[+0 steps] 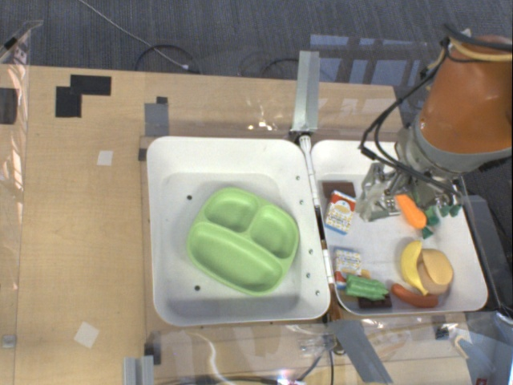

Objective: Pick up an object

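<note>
Over the right bin (477, 291), close to its middle, the gripper (383, 199) hangs low from the grey and orange arm (469, 95), which reaches in from the right side. Its metal parts are at the left of a toy carrot (411, 211), but I cannot tell if they are spread or closed, and I see nothing clearly between them, so I judge that no object is picked yet. All the small things are collected in this bin, probably because it is the place to pick from: the carrot lies just beside the gripper, a small printed carton (340, 212) is left of the carrot near the wall between the bins, a second small packet (347, 260) is below the carton, a green toy vegetable (365, 285) lies at the front edge, and a banana (410, 265), a round bun-like toy (437, 269) and a red sausage (414, 296) lie together below the carrot. They are near but mostly apart, which leaves some room for a grasp. Left of the carrot, in the other bin (160, 215), a green divided plate (243, 239) lies alone, maybe as the place for things later. The carrot looks like the nearest candidate.
</note>
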Controlling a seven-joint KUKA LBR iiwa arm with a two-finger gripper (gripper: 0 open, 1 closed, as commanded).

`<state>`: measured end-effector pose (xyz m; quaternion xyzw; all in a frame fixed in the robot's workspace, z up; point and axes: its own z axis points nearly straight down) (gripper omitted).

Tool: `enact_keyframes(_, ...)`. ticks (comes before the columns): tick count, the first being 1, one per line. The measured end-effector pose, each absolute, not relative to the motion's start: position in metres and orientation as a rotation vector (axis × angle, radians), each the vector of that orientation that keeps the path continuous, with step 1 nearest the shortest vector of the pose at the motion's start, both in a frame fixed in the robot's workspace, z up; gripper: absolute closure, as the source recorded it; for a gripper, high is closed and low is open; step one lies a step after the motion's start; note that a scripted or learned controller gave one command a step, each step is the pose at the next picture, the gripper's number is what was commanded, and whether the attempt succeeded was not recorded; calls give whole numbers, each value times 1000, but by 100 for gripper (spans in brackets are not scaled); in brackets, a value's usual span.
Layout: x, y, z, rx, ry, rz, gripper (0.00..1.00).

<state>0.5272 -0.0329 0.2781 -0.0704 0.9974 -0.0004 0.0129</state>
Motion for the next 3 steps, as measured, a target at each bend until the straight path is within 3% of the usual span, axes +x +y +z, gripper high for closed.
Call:
enact_keyframes(1,595,-78,322,-144,3123,-4,100)
enact_keyframes(2,595,-77,321,-146,3126,-1,0)
enact_keyframes(3,594,-124,204,-109,3143,2,0)
